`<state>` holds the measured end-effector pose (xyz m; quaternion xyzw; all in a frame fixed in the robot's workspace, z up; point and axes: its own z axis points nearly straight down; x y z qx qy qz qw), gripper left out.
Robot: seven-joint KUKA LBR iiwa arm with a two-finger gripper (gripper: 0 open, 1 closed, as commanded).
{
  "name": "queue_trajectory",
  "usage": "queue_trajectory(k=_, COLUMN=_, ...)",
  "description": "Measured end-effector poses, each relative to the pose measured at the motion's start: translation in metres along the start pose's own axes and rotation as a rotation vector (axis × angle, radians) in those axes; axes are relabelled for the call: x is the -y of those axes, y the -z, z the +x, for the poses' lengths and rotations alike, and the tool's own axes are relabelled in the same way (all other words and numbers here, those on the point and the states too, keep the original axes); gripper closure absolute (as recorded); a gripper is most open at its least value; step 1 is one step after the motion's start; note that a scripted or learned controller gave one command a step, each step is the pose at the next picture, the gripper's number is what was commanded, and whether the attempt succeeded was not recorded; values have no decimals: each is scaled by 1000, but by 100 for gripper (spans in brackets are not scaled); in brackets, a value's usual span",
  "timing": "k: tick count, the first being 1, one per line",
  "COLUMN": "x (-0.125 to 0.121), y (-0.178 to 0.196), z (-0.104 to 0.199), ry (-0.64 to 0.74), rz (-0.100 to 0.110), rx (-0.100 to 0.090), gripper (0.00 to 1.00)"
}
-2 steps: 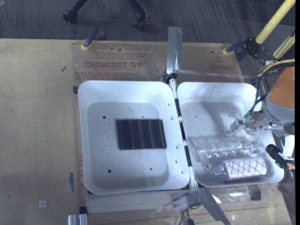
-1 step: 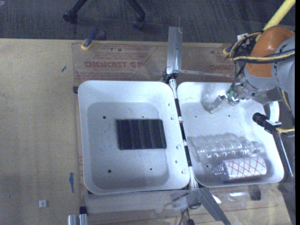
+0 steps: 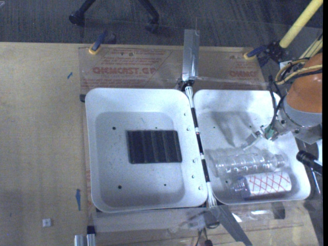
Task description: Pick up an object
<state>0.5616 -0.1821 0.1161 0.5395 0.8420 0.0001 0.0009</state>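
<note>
A dark ribbed rectangular pad [image 3: 154,146] lies flat in the middle of the left bin [image 3: 102,106]. In the right bin [image 3: 205,106], a clear plastic bottle [image 3: 248,163] lies on its side, and a white pack with a red criss-cross pattern [image 3: 269,182] sits just in front of it. A crumpled clear wrapper [image 3: 233,127] lies behind the bottle. My gripper [image 3: 265,133] hangs low over the right side of the right bin, just above the bottle's right end and beside the wrapper. I see nothing held in it.
The arm's orange band [image 3: 310,83] and grey wrist cover the right bin's far right corner. A metal divider post [image 3: 190,55] stands behind the seam between the bins. Clamps and a yellow rod [image 3: 302,17] are at the back right.
</note>
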Motion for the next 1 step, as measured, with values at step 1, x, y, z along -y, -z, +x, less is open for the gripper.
queue_trajectory(k=1, x=-76, y=-28, z=42, ry=104, rz=-8, rx=5, gripper=0)
